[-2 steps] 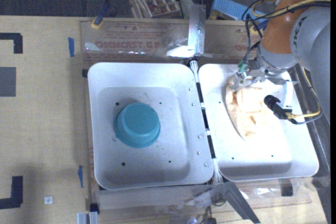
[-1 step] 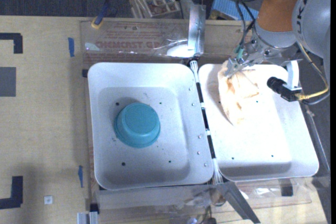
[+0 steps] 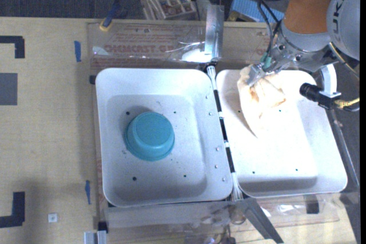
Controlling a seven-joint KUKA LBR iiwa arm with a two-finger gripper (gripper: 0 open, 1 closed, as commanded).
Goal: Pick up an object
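Note:
A cream cloth with orange marks hangs in a drooping fold over the back left part of the right bin. Its top corner is pinched between the fingers of my gripper, which is shut on it above the bin's far rim. The arm reaches in from the upper right, its orange band above the wrist. An upturned blue bowl sits in the middle of the left bin, well away from the gripper.
A black cylindrical part juts from the arm over the right bin's far right side. Clear plastic wrap and a metal bracket lie behind the bins. Boxes and clutter stand beyond the bench's back edge.

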